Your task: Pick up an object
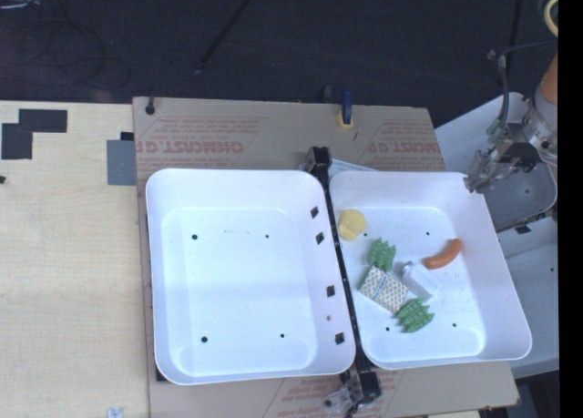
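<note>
Spanning the left of the view, a pale wooden bench top (64, 270) is seen, with a brown printed cardboard sheet (228, 138) laid on it. Two shallow white plastic bins are set on the cardboard side by side, their inner rims touching: the left white bin (237, 289) and the right white bin (465, 325). Both are smooth, glossy and round-cornered.

The grey arm with its orange band (549, 88) is seen at the right edge. The dark two-finger gripper (481, 175) is held just outside the right bin's far right corner, apart from every item. Whether the claw is apart or together cannot be told. Nothing is seen held.

All candidate items are clustered in the right bin, towards its left half:
- an orange curved sausage-shaped toy (443, 254), smooth, lying alone near the middle;
- a flat patterned white packet (384, 289), tilted, probably thin and hard to pinch;
- a white blocky piece (419, 278), touching the packet;
- a pale yellow rounded lump (352, 222) near the dividing rim;
- a green spiky toy (382, 253) just above the packet;
- a second green spiky toy (414, 316) just below it.

The approach step is judged to be in hand. The orange toy is best targeted: it is nearest and least crowded. The jaws should be set across its narrow width and lowered straight down.
</note>
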Action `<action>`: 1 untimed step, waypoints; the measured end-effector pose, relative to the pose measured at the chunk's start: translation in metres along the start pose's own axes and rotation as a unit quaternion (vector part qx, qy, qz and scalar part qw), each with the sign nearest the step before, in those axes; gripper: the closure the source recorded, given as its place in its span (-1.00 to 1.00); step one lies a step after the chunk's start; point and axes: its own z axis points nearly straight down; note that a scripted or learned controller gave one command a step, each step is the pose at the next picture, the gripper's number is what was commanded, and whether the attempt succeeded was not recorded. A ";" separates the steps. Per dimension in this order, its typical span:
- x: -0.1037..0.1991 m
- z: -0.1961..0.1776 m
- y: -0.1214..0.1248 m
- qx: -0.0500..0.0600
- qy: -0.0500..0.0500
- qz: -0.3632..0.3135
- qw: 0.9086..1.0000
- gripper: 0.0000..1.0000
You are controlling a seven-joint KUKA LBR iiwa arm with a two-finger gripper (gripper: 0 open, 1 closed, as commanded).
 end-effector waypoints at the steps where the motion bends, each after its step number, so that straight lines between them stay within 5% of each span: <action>1: -0.017 -0.028 -0.115 0.000 0.000 0.003 1.000 1.00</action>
